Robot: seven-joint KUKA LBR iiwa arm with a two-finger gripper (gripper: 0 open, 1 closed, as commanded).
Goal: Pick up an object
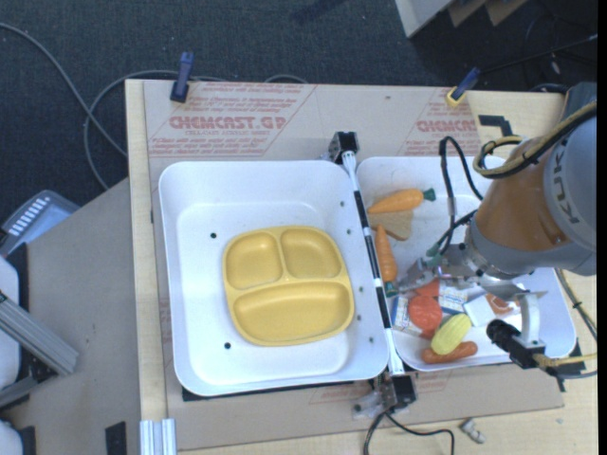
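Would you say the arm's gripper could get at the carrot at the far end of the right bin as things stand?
Probably yes: the carrot lies uncovered in the right bin, with nothing on top, and the gripper is already low over that bin.

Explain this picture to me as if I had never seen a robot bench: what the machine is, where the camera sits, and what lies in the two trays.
This is one camera fixed above a bench, looking down at a slant. The grey and orange machine on the right is a robot arm that a program steers. Its tool hangs low over the right bin, among the toys; whether it grips anything cannot be made out. That bin holds play food: a carrot near the top, a thin orange piece along the left wall, a red piece, a yellow corn cob and an orange sausage shape. The left bin holds a yellow divided plate.
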